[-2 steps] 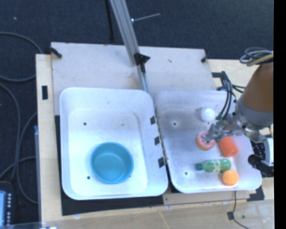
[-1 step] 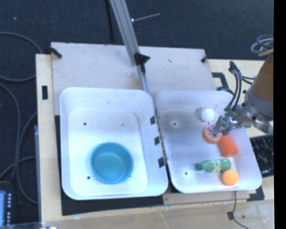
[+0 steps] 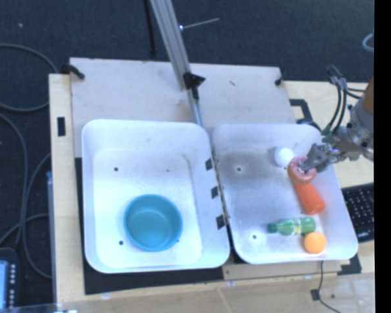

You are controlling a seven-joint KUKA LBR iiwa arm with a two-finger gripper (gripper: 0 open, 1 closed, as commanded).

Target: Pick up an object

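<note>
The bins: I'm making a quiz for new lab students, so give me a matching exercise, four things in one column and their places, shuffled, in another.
Things:
1. blue bowl
2. white ball
3. orange ball
4. green bottle

Places:
A. near right corner of the right bin
B. lying on its side, just left of the orange ball
C. left bin, near side
D. right bin, just left of the claw

Pairs: 1-C, 2-D, 3-A, 4-B
</note>
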